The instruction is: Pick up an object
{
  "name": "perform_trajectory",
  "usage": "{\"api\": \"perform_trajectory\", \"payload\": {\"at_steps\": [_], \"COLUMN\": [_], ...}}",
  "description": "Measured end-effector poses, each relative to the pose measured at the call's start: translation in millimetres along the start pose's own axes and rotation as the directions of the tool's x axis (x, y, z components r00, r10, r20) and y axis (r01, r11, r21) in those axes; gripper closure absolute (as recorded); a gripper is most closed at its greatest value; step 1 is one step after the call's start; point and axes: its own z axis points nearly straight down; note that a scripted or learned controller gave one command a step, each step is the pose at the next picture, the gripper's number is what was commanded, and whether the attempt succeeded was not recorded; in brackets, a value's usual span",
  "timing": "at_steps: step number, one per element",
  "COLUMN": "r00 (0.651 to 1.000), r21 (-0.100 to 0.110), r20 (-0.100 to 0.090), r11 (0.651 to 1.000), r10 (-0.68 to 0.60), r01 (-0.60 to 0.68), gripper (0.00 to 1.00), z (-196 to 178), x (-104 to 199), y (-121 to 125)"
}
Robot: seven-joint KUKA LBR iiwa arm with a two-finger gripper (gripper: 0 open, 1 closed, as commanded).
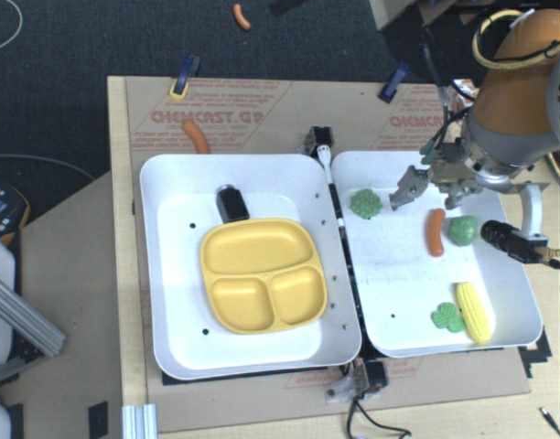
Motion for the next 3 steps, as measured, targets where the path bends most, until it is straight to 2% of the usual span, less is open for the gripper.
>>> {"api": "perform_trajectory", "payload": {"at_steps": [1, 2, 3], "r00": [1.0, 1.0, 1.0], "r21": [-0.013, -0.006, -0.007], "r20": [0.001, 0.0, 0.0], "r11": [1.0, 1.0, 1.0], "r10": [-0.003, -0.002, -0.003], "r01": [0.003, 0.002, 0.003], "gripper": [0.0, 0.0, 0.0], "z": [-7.0, 55.2, 102.7], "x": [0.0, -4.8, -5.0], "y": [2.6, 3.6, 11.7]}}
